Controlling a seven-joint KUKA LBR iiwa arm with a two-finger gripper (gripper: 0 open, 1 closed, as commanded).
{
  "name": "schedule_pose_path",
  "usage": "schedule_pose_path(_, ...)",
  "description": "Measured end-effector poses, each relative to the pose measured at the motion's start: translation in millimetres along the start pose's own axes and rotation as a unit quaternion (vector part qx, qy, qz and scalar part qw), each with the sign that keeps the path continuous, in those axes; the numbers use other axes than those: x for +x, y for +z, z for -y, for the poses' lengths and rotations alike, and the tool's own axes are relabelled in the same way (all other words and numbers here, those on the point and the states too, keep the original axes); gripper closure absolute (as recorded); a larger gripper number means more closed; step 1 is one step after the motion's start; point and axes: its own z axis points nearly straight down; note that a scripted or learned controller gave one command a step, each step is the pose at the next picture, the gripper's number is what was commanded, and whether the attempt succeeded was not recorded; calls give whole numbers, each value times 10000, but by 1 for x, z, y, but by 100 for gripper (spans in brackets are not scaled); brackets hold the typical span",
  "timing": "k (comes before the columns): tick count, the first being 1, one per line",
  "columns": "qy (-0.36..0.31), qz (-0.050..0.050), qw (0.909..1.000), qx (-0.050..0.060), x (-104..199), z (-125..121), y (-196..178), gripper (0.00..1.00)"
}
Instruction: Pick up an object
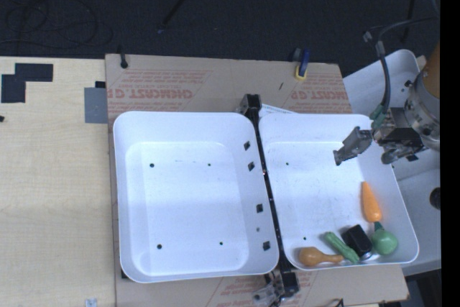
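Left bin (129, 154) sits center-left, right bin (316, 154) center-right with all the objects piled at its lower right corner. End effector (351, 146) hovers at right, can't tell its state. Looks pre-grasp; next it probably needs to drop toward the orange carrot (371, 203).

Bench (50, 176) of pale wood bore a cardboard sheet (215, 86); on the sheet, the left bin (126, 190) and right bin (402, 205) sat touching.
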Motion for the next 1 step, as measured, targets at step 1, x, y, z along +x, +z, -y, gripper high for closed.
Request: schedule_pose_path(1, 22, 13, 10000, 14, 25, -72, -85, 0)
